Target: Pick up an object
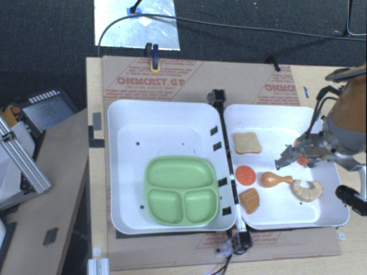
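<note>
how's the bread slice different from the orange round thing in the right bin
The bread slice is tan and roughly square; the orange round piece is a bright orange-red disc. The bread slice looks larger and lies toward the bin's far side, while the orange round piece lies nearer the camera. Both lie flat near the right bin's left wall.

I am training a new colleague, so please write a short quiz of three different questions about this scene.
1. True or false: the green divided plate lies in the left bin.
2. Which food lies nearest the tool? A) bread slice B) drumstick C) cracker
3. Fill in: the round red slice lies between the bread slice and the ____.

Key: 1 true; 2 B; 3 cracker.
</note>
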Controlling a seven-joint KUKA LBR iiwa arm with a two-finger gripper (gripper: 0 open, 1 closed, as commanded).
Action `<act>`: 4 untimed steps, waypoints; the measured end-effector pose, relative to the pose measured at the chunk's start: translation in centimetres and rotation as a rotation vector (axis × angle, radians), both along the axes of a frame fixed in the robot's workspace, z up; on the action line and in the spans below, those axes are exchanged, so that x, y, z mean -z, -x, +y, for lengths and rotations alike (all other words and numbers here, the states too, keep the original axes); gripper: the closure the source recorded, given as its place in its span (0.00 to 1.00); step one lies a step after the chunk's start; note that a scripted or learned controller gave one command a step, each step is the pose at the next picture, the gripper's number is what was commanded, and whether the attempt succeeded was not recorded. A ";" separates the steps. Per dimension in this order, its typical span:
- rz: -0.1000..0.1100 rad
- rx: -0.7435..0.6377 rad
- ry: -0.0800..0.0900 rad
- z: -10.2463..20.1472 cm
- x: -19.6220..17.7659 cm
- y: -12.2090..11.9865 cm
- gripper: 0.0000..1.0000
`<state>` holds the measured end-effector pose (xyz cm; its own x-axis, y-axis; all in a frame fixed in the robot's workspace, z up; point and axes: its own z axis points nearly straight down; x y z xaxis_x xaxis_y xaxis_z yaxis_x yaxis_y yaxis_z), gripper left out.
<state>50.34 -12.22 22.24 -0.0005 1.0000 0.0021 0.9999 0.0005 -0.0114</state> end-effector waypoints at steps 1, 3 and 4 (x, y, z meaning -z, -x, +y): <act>-0.013 -0.003 0.002 0.0 -0.6 -0.3 0.00; -0.010 -0.001 0.001 -0.6 10.6 -1.2 0.00; -0.019 0.001 0.006 -0.8 13.5 -1.5 0.00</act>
